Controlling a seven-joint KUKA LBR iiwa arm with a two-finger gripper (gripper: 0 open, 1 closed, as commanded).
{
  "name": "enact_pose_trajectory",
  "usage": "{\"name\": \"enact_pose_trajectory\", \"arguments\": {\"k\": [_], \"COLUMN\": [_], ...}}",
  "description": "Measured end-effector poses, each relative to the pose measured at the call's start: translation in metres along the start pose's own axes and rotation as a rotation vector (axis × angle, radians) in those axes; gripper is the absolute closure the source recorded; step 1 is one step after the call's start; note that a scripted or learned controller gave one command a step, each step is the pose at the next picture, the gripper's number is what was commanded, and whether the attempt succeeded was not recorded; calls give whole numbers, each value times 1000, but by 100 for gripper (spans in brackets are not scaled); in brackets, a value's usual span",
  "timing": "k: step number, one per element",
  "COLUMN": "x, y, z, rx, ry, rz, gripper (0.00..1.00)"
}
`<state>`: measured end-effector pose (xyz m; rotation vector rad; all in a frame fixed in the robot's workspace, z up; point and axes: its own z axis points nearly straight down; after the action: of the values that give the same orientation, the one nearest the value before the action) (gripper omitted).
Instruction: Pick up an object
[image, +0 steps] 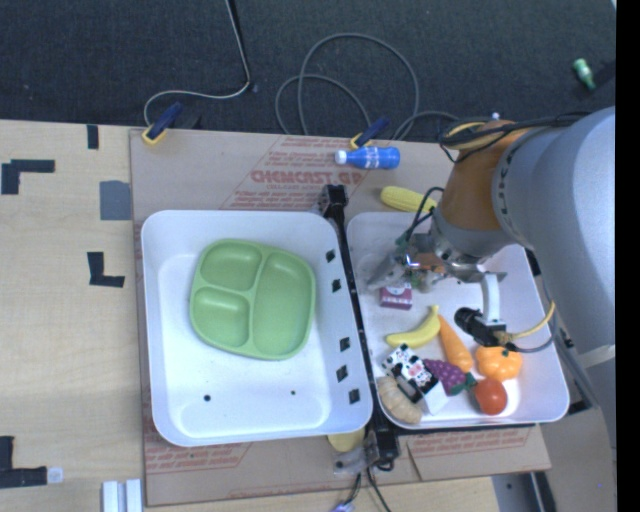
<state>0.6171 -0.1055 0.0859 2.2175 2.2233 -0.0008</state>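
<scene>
The right bin holds several toy foods. Among them are a small pink box, a yellow banana, a carrot, an orange pepper, a red tomato, purple grapes, a black-and-white cow figure and a tan biscuit. My gripper hangs low over the far left part of this bin, just above the pink box. The wrist's bulk hides what lies right beneath it.
A green divided plate lies in the left bin. Behind the bins on the cardboard are a blue bottle and a yellow item. Cables loop at the back, and the bins' black divider runs close to my gripper's left.
</scene>
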Motion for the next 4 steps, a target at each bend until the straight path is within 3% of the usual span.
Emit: {"name": "enact_pose_trajectory", "arguments": {"k": [1, 2, 3, 4], "x": [-12, -13, 31, 79], "y": [43, 41, 15, 8], "z": [5, -4, -105, -98], "rx": [53, 54, -8, 3], "ry": [13, 9, 3, 3], "rz": [9, 10, -2, -3], "gripper": [0, 100, 100, 100]}}
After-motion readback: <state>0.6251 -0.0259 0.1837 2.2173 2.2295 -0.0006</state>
